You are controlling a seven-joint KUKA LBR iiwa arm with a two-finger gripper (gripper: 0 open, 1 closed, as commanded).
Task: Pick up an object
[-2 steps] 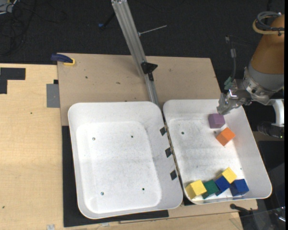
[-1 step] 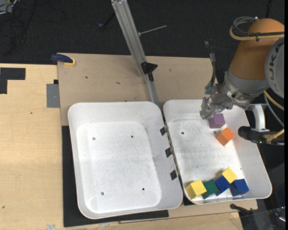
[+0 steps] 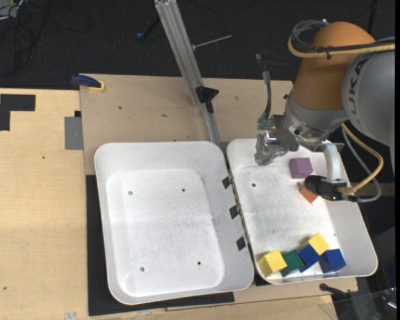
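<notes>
Two shallow white plastic bins sit side by side on the bench, and all the loose pieces lie in the right-hand bin (image 3: 253, 179), while the left-hand bin (image 3: 163, 225) shows bare white floor. The grey arm with its orange band (image 3: 330, 62) reaches in from the right, and its metal two-finger gripper (image 3: 267, 151) hangs over the far end of the right bin; from where I stand I cannot tell how it is set, and I see nothing in its grasp. Closest to it, just beside it, lies a small purple cube (image 3: 301, 167), with a small orange block (image 3: 309, 195) a little nearer me, partly behind a black cable fitting. Well apart, in the near corner, huddle a yellow cube (image 3: 275, 262), a green cube (image 3: 294, 261), two blue cubes (image 3: 308, 255) and a second yellow cube (image 3: 318, 243), touching one another. To my eye the pick is not yet made: every piece rests on the bin floor, so the descent, grasp and lift all remain. Around the bins is a pale wooden benchtop (image 3: 33, 179) with black and grey tape patches, a slanted aluminium rail (image 3: 183, 52), and dark floor with cables beyond.
</notes>
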